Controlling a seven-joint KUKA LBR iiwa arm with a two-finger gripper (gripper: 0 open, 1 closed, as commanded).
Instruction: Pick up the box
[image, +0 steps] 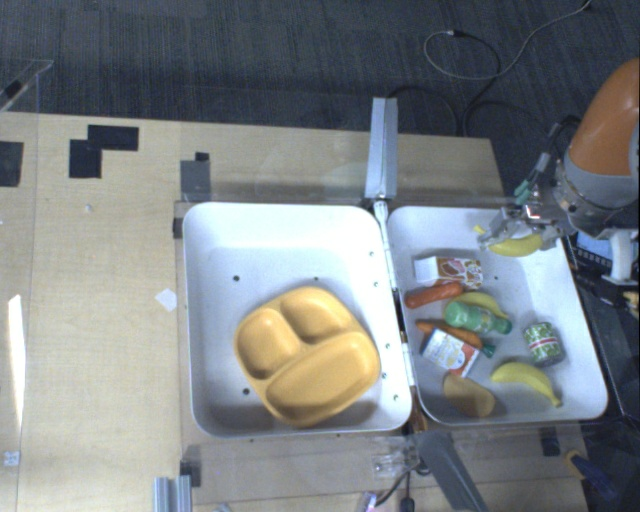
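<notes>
The box (450, 268), a small white carton with a red and green picture, lies flat in the upper left part of the right bin (580, 330). My gripper (522, 218) hangs over the bin's far right corner, up and to the right of the box and well apart from it. A yellow banana (515, 245) sits directly under the gripper's tip. Whether the gripper touches or holds it cannot be made out.
Around the box lie an orange carrot (433, 295), a green bottle (478, 319), a second small carton (447, 350), a green can (543, 342), another banana (526, 380) and a brown piece (468, 396). The left bin (215, 300) holds a yellow divided tray (305, 352).
</notes>
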